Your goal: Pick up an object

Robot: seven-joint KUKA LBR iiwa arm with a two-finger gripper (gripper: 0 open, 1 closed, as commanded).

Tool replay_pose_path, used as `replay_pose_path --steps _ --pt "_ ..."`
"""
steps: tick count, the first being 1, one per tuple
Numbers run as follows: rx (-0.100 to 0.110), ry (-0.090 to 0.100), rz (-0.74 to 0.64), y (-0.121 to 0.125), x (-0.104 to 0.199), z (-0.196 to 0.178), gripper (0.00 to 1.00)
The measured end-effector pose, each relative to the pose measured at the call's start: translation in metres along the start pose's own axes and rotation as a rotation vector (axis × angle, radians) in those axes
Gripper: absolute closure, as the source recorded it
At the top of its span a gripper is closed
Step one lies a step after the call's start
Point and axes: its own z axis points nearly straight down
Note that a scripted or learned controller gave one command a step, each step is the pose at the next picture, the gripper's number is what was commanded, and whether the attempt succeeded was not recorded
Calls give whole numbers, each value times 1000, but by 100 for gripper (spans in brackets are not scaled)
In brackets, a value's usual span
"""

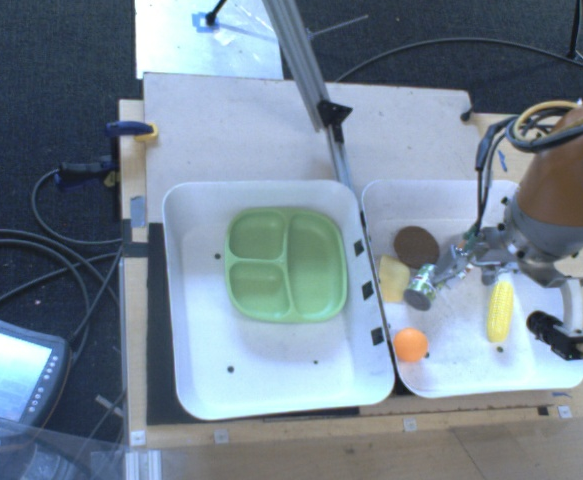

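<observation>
Grey metal gripper (423, 290) sits low in the right bin (471, 200), reaching leftward from the orange-banded wrist; you cannot tell from this angle whether it has anything in its grasp.

Nearest candidates, working outward from the tip:
- Pale yellow block (394, 277): just left of the tip, touching or nearly so, against the bin's left wall.
- Brown disc (415, 242): just beyond the tip on the far side.
- Orange ball (410, 344): near side, slightly left, a little apart.
- Corn cob (499, 309): right of the tip, under the wrist, long axis running near to far.

Judgement: your shortest move is a small shift left onto the yellow block; the cob lies behind the tip and would need a pull-back.

Left bin (201, 368) holds a green divided plate (285, 265), well apart.
</observation>
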Motion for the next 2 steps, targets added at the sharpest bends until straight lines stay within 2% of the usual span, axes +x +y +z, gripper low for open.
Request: replay_pose_path --steps 1,2 --pt "-10 4 -2 8 4 55 0" --pt "-24 1 -6 16 7 71 0"
